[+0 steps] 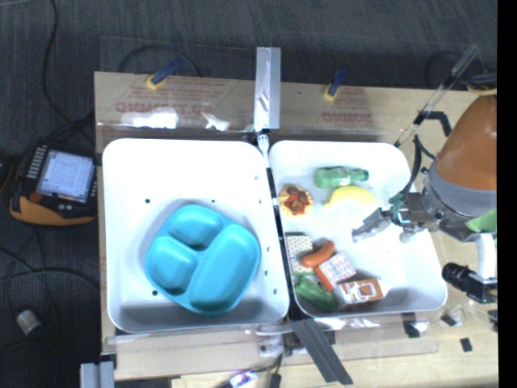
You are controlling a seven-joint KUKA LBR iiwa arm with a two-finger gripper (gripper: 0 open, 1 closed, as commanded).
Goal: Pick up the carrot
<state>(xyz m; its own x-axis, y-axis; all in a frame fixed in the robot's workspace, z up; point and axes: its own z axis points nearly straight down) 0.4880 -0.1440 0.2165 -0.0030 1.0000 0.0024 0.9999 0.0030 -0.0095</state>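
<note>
Left bin [129, 217]: holds a blue divided tray [202, 257], tilted toward its front right
Right bin [420, 289]: toy food clustered along its left side
Carrot [317, 254]: orange, lying in that cluster just above the small cartons [347, 283], well left of the claw
Claw [367, 226]: above the right bin's middle, fingers parted, nothing between them, below the yellow banana [349, 196]

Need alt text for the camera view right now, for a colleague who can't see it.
The gripper hovers open over the right bin, holding nothing, beside a heap of toy food including a banana and green bottle. The left bin holds a blue divided plate.
</note>
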